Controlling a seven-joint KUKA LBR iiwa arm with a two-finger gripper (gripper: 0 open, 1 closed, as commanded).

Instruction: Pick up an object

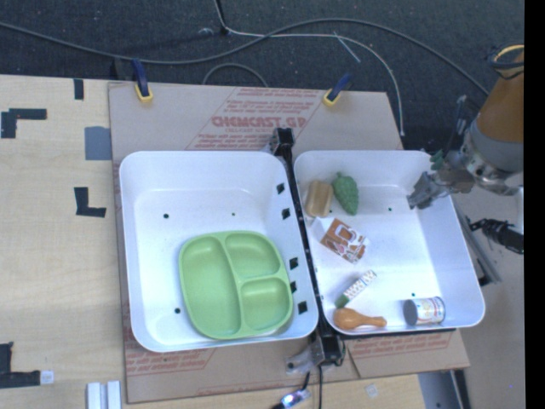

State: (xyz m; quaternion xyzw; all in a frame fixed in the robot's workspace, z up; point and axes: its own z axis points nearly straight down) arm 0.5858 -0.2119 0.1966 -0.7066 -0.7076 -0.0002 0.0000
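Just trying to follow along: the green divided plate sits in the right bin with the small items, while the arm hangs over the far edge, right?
Not quite. The camera view shows the green divided plate alone in the left bin. The small items lie in the right bin, and the arm's pincer does hang over that bin's far edge.

Both bins (136, 228) white plastic, smooth, a bit shiny. Green plate (234, 284) smooth plastic, soft shine. Small can (426, 311) shiny metal. Brown board (255, 118) under bins looks like cardboard, matt, red print. Bench top (51, 228) pale wood look, matt. Floor (85, 15) behind dark, rough like carpet. Arm (502, 118) orange band smooth, glossy.
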